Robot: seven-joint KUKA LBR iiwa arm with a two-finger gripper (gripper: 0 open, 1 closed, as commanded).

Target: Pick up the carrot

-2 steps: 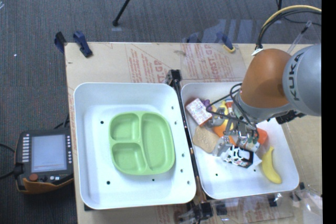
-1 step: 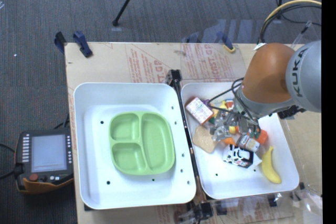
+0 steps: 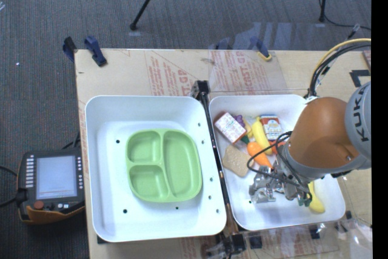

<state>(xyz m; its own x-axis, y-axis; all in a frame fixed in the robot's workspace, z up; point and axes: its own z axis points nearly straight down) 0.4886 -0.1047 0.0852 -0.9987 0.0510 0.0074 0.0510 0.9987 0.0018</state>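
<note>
The orange carrot [image 3: 259,154] lies in the right bin [image 3: 242,220], partly covered by the arm's wrist. A yellow banana [image 3: 260,133] touches it on its far side and a tan cracker [image 3: 236,161] lies to its left. My gripper [image 3: 271,189] hangs low over the bin floor just in front of the carrot, below the big orange band of the arm. Its metal fingers point down and nothing shows between them.
A green divided plate [image 3: 164,165] sits in the left bin [image 3: 103,130]. In the right bin are also a pink-and-white packet [image 3: 230,127], a small red-and-white box [image 3: 270,125] and a yellow piece [image 3: 315,202] at the front right. A teach pendant [image 3: 53,184] lies left of the bench.
</note>
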